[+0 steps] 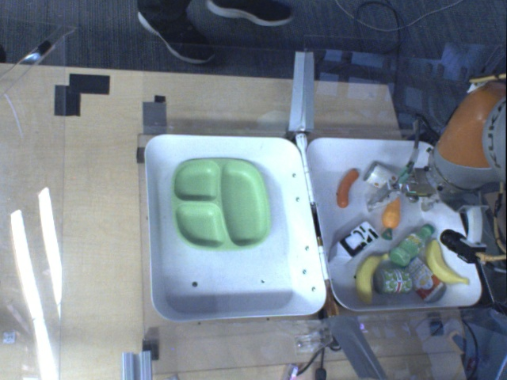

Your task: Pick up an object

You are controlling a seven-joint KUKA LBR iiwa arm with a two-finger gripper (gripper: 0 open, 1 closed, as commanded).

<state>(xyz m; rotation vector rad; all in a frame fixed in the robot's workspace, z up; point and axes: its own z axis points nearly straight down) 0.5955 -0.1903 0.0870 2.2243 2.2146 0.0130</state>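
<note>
My gripper (394, 184) hangs low over the upper middle of the right bin (325, 172), reaching in from the right below the orange band (474, 131) of the arm. An orange carrot (391, 214) lies just below it. A red-orange sausage (346, 188) lies to its left. Lower in the bin are a black-and-white box (360, 238), a green bottle (411, 245), a yellow banana (364, 276) at the left, a second banana (444, 264) at the right, and a round dark-lidded cup (394, 279). Nothing is visibly held.
The left bin (166, 283) holds a green divided plate (223, 203). A metal post (302, 93) stands where the two bins meet at the back. A person's feet (207, 10) are on the floor beyond the bench.
</note>
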